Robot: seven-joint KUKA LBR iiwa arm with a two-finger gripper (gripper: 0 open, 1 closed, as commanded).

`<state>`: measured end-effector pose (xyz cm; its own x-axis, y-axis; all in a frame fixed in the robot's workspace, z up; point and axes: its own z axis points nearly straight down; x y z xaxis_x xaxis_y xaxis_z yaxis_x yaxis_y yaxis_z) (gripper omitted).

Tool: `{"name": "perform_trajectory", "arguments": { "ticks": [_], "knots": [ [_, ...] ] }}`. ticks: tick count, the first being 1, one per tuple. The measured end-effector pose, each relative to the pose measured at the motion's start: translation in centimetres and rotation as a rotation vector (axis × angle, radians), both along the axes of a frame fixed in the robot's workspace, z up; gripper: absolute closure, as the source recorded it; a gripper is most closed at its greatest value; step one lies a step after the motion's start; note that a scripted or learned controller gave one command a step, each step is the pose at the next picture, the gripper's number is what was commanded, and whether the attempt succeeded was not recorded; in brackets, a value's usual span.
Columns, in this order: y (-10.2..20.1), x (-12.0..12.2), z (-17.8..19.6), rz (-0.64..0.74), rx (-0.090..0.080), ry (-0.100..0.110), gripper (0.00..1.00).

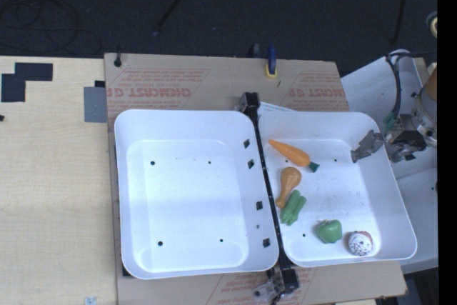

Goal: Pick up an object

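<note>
1. Camera view, tool: the gripper (365, 146) sits over the right rim of the right bin (400, 225), apart from every object. Nothing is between its fingers. Whether they are spread or closed cannot be told from this angle.
2. Camera view, candidates, all in the right bin: a carrot (289, 152) near the upper left, a tan pear-shaped piece (288, 182) just below it, a green pod (293, 208) touching that piece, a green pepper (328, 231) and a white ball (360, 243) near the lower right corner.
3. Recommended target: the carrot or the pepper, since each lies apart from its neighbours.
4. Procedure: centre above the target, align the fingers across its narrow width, then descend.
5. Caution: the pear-shaped piece and pod touch; a grasp there may catch both or slip.
6. Caution: the ball is likely to roll away.
</note>
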<state>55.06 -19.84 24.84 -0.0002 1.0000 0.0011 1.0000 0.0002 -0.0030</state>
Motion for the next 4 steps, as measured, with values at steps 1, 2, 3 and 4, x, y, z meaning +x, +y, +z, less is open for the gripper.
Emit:
{"name": "perform_trajectory", "arguments": {
  "ticks": [1, 2, 3, 4],
  "knots": [
    [-0.1, 0.0, 1.0, 0.001, 0.001, 0.001, 1.00],
    [6.3, -7.2, 2.4, 0.003, 0.003, 0.004, 1.00],
    [13.2, -7.5, 8.6, 0.006, 0.000, -0.004, 1.00],
    [20.0, -7.5, 9.5, 0.002, -0.001, -0.002, 1.00]
  ]
}}
